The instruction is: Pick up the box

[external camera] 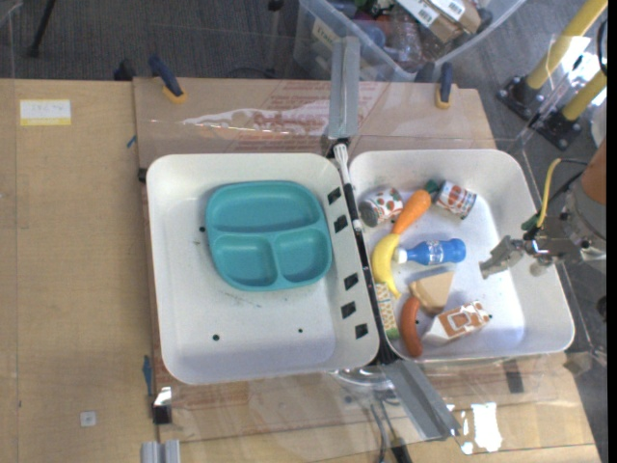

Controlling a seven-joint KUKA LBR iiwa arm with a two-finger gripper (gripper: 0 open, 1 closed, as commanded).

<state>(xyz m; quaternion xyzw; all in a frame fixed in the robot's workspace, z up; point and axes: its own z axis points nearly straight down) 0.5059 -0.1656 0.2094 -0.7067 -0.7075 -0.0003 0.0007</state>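
In the camera view, the table (67, 258) carries two white bins side by side. The left bin (183, 340) holds a teal divided plate (267, 234) lying flat near its middle.

The right bin (506, 177) holds a cluster of small things along its left half. Near the top lie a small patterned can (382, 205), an orange carrot (411, 211) set at a slant, and a second can (453, 199) to the right of it. Below them a yellow banana (386, 261) lies just beside a blue bottle (434, 253). Lower still come a tan wedge (434, 290) and a red sausage (412, 324).

The box (462, 320), small with orange and white markings, lies in the lower part of the right bin, just right of the sausage and below the wedge.

The gripper (501, 257) reaches in from the right edge of the frame over the right bin's right side, near the box but apart from it. Whether its fingers are spread or pressed together I cannot tell; nothing shows between them.

At the top of the frame, off the table, stands a clear tub (501, 8) full of assorted items.
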